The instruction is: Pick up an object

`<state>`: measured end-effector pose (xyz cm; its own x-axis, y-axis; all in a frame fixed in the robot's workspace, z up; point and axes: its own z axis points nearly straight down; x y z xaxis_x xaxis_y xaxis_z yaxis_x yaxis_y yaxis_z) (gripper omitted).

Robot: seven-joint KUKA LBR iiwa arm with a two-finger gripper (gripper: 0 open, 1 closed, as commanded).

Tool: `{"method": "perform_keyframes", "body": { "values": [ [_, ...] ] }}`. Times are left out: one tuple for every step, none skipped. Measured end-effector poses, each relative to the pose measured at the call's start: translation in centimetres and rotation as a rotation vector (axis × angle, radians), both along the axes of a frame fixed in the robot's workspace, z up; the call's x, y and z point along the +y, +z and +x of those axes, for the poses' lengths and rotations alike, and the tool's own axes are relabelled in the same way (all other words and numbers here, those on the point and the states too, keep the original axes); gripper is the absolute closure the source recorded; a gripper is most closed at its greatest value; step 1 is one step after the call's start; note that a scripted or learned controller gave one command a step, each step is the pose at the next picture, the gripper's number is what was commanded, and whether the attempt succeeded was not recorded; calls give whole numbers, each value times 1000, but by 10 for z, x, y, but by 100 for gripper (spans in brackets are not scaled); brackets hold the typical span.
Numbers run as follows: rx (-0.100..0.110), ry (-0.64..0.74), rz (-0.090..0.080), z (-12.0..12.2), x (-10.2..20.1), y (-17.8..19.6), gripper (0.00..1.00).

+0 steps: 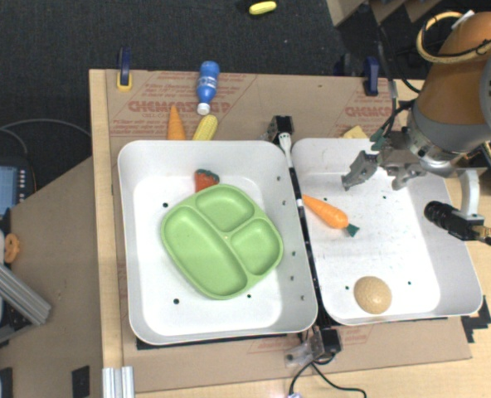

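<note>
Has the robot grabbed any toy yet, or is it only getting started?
Nothing looks picked up yet. The carrot and the round tan ball lie in the right bin. The gripper hovers over that bin's far end, above and right of the carrot, with nothing between its fingers. Reaching down, gripping and lifting are all left.

matt green plastic plate [221, 240], glossy plastic carrot [325, 211].

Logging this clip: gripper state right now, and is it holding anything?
Gripper: open, holding nothing, above the right bin, up and right of the carrot.
</note>
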<state>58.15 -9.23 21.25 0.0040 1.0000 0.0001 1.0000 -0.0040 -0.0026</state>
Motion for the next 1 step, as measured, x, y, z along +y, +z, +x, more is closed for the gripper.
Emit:
{"method": "perform_keyframes", "body": {
  "values": [
    [6,3,1,12,-2,-90,0]
  ]
}}
